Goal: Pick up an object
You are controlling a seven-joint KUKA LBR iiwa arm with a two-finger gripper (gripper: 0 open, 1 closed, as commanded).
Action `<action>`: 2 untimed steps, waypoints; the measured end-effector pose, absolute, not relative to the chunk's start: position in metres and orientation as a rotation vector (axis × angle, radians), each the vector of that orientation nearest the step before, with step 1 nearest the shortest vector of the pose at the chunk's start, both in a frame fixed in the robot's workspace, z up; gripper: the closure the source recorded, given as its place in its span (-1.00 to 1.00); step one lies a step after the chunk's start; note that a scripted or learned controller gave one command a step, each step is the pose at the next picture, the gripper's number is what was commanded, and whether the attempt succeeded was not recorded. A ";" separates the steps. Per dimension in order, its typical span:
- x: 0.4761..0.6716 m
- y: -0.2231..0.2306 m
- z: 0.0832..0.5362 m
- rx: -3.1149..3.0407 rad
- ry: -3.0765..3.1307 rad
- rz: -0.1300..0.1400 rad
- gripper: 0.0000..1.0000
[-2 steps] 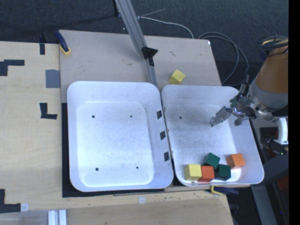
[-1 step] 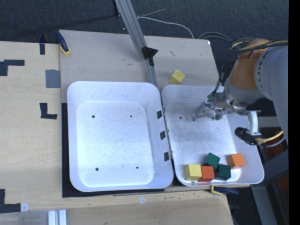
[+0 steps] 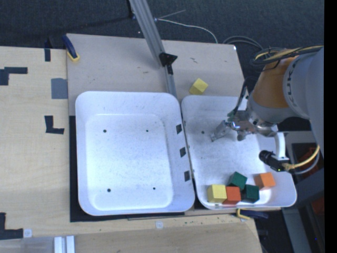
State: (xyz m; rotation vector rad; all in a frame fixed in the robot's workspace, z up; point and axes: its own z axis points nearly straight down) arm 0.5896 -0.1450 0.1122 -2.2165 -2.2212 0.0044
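Arm (image 3: 287, 86): I see it reaching in from the right, grey with an orange band, over the right bin.
Gripper (image 3: 224, 130): over the middle of the right bin, pointing left. I make out metal fingers (image 3: 217, 134) but cannot tell whether they are spread or closed. I see nothing between them.
Right bin (image 3: 202, 109): white and shallow, blocks gathered at its near edge.
Yellow block (image 3: 216, 193): near edge of the right bin, leftmost of the group, touching the red block.
Red block (image 3: 233, 194): just right of the yellow block, in front of the green block.
Green block (image 3: 238, 179): behind the red block, near the teal block.
Teal block (image 3: 251, 193): right of the red block, at the near wall.
Orange block (image 3: 265, 180): rightmost of the group, a little apart from the green block.
Left bin (image 3: 126, 152): white, beside the right bin, their rims touching.
Loose yellow block (image 3: 198, 86): on the bench (image 3: 116, 62) just behind the right bin, outside it.
Pole (image 3: 150, 28): a grey metal strut running from the top of the view down to the gap between the bins.
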 end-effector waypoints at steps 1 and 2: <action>0.656 -0.101 0.091 -2.214 -2.229 -0.004 -1.00; 0.654 -0.105 0.102 -2.217 -2.224 0.004 1.00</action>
